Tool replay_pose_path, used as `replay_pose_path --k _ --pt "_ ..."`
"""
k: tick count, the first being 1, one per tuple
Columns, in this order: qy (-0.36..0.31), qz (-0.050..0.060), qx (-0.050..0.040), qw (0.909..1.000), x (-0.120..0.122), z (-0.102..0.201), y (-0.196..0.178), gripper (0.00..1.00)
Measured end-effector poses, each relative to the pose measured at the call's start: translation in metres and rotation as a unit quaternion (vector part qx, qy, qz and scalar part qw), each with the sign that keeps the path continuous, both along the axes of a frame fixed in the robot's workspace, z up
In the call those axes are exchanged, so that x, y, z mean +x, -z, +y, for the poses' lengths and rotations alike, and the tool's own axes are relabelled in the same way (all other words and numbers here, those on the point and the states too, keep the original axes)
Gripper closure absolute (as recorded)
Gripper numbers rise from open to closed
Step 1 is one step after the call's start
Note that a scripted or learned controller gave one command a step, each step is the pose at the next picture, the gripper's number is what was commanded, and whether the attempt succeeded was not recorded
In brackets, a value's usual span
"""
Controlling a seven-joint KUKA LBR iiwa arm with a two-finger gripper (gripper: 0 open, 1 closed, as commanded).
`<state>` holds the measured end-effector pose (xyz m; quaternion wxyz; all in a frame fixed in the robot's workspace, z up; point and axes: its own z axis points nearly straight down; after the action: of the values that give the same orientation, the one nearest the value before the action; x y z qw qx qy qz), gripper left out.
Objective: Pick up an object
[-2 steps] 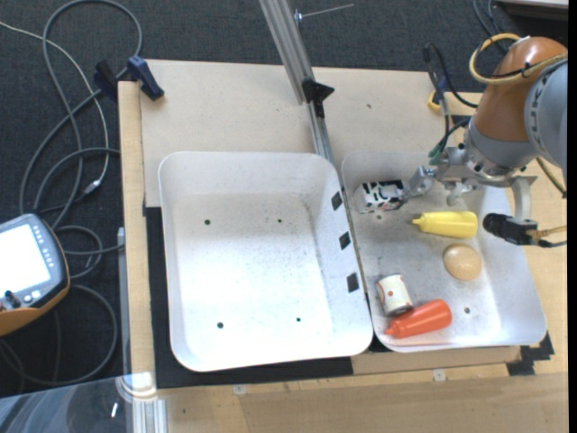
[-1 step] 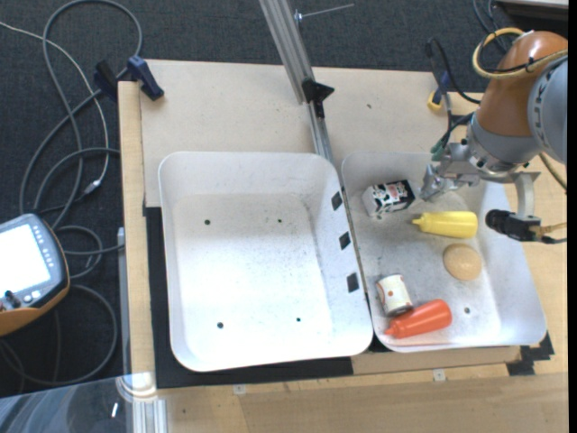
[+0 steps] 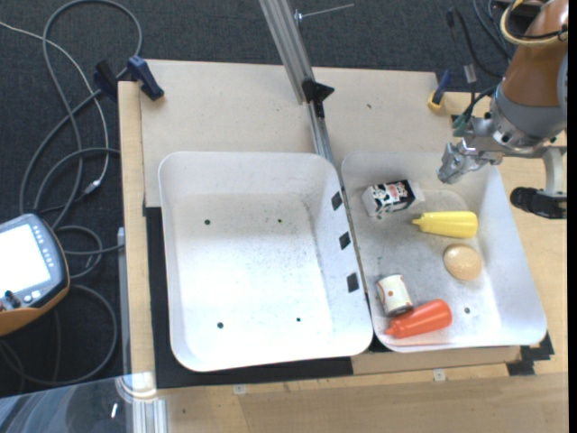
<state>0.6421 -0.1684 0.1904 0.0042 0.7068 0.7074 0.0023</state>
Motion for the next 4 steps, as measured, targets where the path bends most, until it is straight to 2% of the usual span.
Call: replay_pose_path --k 1,2,4 --pt "0.0 0.0 0.0001 1.0 0.002 0.0 -0.055 1.0" --pt "-0.002 0.006 0.0029 1.0 -0.013 0.043 -0.061 1.0" --pt "-0.003 0.006 0.0034 1.0 -0.041 0.155 -0.074 1.0"
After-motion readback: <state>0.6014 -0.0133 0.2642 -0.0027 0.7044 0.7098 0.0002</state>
